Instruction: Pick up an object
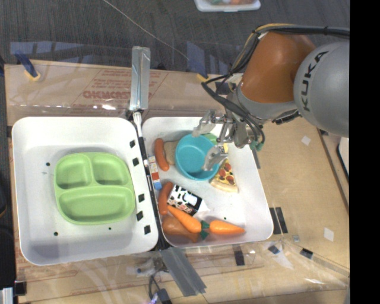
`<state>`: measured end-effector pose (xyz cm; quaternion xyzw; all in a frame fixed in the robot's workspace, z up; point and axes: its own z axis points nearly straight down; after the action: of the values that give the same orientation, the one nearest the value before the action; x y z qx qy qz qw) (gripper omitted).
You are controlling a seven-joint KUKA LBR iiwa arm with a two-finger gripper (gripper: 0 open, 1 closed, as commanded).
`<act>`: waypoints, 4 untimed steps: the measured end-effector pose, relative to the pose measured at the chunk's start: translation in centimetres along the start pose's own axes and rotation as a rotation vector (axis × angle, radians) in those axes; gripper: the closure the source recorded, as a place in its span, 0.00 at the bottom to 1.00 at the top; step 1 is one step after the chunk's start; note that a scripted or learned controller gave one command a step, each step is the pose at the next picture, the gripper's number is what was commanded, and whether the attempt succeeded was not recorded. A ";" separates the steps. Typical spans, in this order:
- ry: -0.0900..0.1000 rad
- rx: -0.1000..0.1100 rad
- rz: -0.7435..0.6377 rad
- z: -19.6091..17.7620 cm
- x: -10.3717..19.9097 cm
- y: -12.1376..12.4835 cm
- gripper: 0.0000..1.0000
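White tray [227, 5] cropped at top

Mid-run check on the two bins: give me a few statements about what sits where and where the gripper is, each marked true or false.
1. The green divided plate lies in the left bin. True.
2. The blue cup sits in the left bin. False: it is in the right bin.
3. The gripper is above the blue cup's rim. True.
4. The pizza slice lies on the green divided plate. False: it lies in the right bin, beside the blue cup.
5. Two carrots lie at the right bin's near end. True.
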<state>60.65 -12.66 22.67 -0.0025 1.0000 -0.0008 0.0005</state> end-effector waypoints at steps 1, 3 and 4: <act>-0.004 0.000 0.117 -3.1 0.9 -3.2 0.00; 0.001 -0.003 0.240 11.6 4.2 -7.0 1.00; -0.001 -0.002 0.684 4.2 5.0 -4.2 1.00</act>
<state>55.69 -16.93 18.47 0.3328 0.9430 0.0002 0.0014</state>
